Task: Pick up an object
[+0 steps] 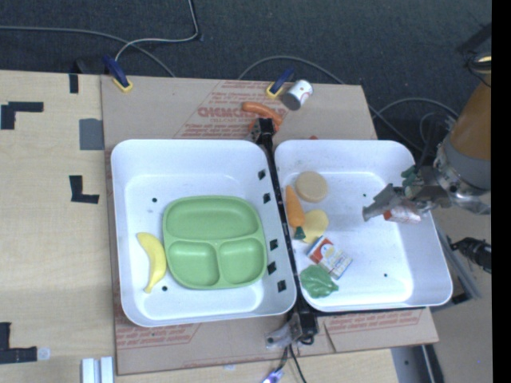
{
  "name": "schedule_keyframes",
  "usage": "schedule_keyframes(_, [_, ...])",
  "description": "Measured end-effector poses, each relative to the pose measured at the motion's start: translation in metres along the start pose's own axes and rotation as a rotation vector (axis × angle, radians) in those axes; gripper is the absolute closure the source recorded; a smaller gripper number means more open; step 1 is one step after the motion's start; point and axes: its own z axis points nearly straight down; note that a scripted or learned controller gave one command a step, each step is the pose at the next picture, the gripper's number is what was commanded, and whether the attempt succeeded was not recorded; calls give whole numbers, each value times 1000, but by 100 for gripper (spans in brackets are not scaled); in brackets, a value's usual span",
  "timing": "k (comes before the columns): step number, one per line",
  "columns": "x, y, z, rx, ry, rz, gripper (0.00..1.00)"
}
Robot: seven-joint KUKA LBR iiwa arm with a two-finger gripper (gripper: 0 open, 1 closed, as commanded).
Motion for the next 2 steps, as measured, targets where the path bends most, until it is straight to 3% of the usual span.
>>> schedule_keyframes(1, [49,34,94,3,1,0,0])
schedule_keyframes(2, [37,-13,178,-2,-1,2,0])
